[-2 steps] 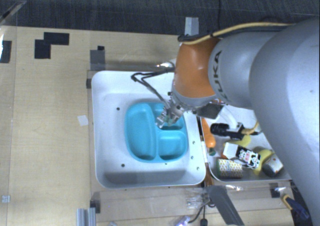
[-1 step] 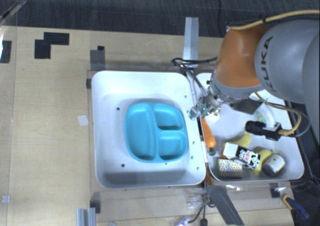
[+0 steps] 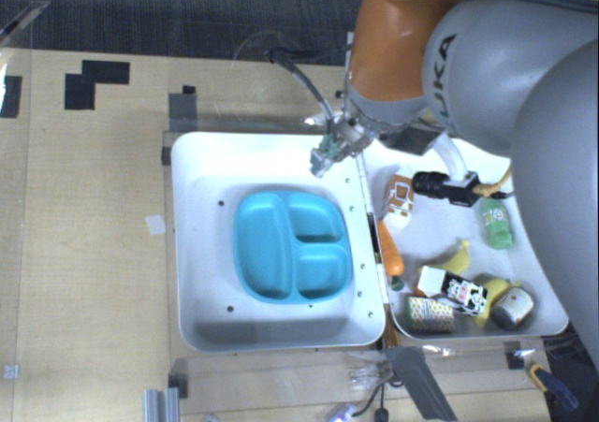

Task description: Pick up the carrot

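A sectioned plastic tray (image 3: 288,244) is showing sky blue inside a shallow white bin (image 3: 201,252). An orange tapered carrot (image 3: 389,250) is lying beside a green bottle (image 3: 496,224) and a black-and-white patterned block (image 3: 465,295).

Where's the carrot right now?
The carrot lies in the right bin, along its left wall, just below a small orange-and-white box.
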Available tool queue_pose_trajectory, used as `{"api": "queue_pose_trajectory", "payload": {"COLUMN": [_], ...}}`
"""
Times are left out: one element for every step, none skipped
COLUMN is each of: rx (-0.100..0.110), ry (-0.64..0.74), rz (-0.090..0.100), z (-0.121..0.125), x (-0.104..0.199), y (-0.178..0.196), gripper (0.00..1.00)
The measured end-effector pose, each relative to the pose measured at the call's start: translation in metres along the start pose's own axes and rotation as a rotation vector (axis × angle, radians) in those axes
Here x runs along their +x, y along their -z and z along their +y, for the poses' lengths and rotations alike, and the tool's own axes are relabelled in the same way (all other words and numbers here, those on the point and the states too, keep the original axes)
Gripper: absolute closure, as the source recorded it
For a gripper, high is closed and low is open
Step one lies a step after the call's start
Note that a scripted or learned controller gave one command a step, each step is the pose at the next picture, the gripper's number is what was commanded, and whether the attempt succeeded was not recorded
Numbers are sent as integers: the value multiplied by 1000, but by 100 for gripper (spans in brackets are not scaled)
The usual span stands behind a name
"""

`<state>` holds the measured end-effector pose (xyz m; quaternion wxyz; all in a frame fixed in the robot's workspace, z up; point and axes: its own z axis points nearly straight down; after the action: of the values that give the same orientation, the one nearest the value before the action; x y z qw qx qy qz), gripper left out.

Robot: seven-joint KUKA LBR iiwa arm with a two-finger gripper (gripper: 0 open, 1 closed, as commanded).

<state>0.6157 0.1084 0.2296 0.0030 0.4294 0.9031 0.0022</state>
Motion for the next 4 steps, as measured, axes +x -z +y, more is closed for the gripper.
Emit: {"api": "queue_pose_trajectory", "payload": {"rx": [-1,3,4,5], "ry": [21,-334,-671,-1055], "rz": [0,0,-1,-1], "z": [56,-6,-1,45], "x": [18,-38,-63,-30], "y": [41,44,5,-22], "gripper": [100,100,100,100]}}
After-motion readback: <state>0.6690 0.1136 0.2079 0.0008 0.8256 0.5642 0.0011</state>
